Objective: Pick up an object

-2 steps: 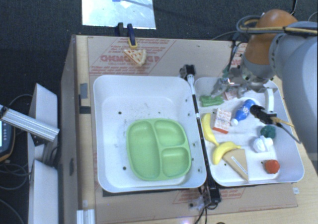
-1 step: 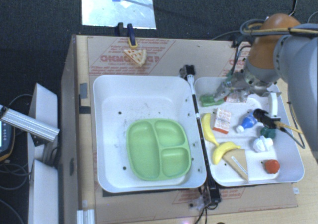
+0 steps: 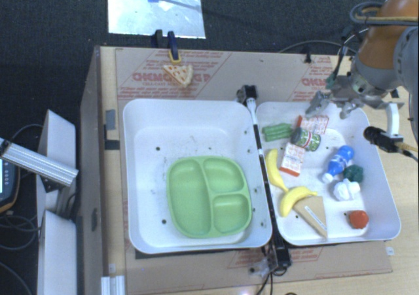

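- Bins (image 3: 150, 117): white.
- Divided plate (image 3: 209, 195): light green.
- Bananas (image 3: 288, 195): yellow.
- Bottle (image 3: 337, 163): blue, white.
- Ball (image 3: 357, 219): red-orange.
- Arm (image 3: 389, 32): grey, orange band.

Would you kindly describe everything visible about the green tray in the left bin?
The green tray is a light green, plastic-looking plate with rounded corners, divided into three compartments: one long one on the left, two smaller ones on the right. It lies flat and slightly rotated on the floor of the left bin, toward its near right corner. All its compartments look bare.

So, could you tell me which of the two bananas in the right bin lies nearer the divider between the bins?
The slimmer banana, lying lengthwise right beside the divider; the plumper banana curves out toward the bin's middle.
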